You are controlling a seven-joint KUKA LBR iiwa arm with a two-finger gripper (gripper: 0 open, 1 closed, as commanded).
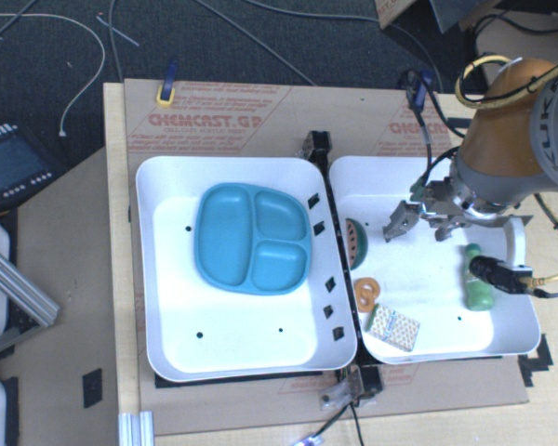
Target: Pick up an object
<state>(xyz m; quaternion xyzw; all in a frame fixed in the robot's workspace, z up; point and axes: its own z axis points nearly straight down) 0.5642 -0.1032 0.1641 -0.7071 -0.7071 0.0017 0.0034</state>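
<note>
So, arm (516, 119) coming in from right, gripper (421, 221) hanging over right bin (428, 179), fingers spread wide, nothing between them. Loose stuff in that bin: green object (479, 291) near right wall, just below gripper body; small pretzel (366, 292) by left wall; patterned packet (394, 328) just below pretzel at front edge; round watermelon-slice-looking thing (354, 242) tucked against left wall. Left bin (167, 249) has blue divided plate (252, 239) sitting flat, toward back. Black clips along divider between bins.
</note>
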